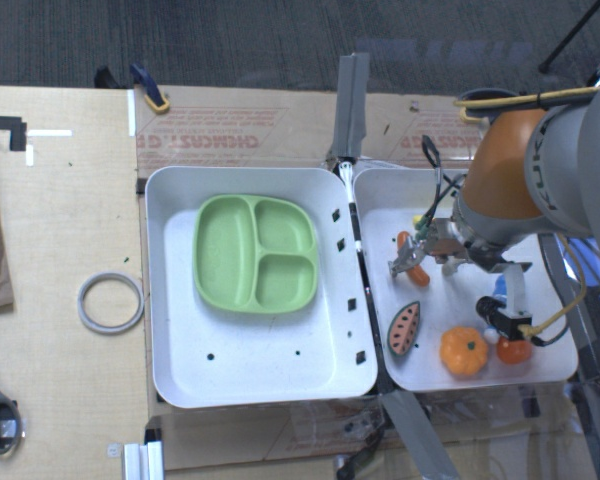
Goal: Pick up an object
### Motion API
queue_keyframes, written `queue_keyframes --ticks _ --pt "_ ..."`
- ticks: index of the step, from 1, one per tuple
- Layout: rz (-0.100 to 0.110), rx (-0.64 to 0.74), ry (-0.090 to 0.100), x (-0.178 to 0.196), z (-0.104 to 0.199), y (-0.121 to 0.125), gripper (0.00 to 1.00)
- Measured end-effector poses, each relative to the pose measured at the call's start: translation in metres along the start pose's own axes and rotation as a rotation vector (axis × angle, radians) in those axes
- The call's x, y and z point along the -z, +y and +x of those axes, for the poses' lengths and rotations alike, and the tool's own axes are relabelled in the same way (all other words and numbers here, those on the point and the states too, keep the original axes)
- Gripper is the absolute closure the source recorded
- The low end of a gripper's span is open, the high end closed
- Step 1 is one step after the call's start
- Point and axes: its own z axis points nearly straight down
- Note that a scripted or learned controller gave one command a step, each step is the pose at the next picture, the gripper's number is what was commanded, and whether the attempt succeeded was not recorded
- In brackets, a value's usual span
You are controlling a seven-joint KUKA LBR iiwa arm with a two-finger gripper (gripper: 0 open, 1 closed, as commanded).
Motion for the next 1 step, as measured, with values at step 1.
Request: queue_keyframes --ticks 1 --pt "0.002 -0.004 0.0 0.0086 -0.0009 -0.0003 1.0"
